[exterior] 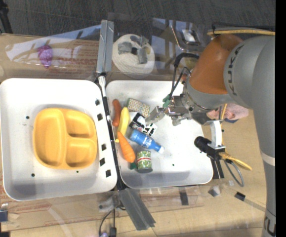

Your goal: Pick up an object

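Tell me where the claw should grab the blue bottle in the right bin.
Probably mid-body of the blue bottle, from straight above, closing across its narrow width. It lies flat, slanted, white cap end toward the bare bin floor. A carrot and a green can crowd its lower side, so avoid low approaches.

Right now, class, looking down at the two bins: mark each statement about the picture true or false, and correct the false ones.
1. The yellow divided tray lies in the left bin. True.
2. The blue bottle lies in the left bin. False: it lies in the right bin.
3. The carrot lies beside the green can. True.
4. The end effector is over the left bin. False: it is over the right bin.
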### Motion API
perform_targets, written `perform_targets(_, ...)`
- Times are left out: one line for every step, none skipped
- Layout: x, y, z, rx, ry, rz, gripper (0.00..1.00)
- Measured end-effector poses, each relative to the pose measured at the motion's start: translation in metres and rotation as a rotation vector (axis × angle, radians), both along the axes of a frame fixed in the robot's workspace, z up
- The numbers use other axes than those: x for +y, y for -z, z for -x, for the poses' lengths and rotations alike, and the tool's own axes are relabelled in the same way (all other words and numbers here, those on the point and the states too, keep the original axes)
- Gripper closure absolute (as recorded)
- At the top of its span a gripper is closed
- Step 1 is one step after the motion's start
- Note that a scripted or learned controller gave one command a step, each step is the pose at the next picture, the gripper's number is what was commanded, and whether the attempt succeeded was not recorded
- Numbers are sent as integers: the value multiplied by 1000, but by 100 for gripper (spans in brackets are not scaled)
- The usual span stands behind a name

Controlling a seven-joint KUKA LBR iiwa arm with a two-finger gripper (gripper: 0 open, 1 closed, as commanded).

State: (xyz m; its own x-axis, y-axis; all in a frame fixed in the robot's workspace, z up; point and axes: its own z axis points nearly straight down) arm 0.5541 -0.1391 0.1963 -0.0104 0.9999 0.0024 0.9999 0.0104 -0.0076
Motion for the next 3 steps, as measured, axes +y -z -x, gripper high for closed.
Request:
perform_targets(14, 105, -13, -5, -103, 1, 0)
perform_targets(13, 97, -13, -1, -108, 1, 100)
perform_targets(70, -8, -67, -3, -118, 1, 100)
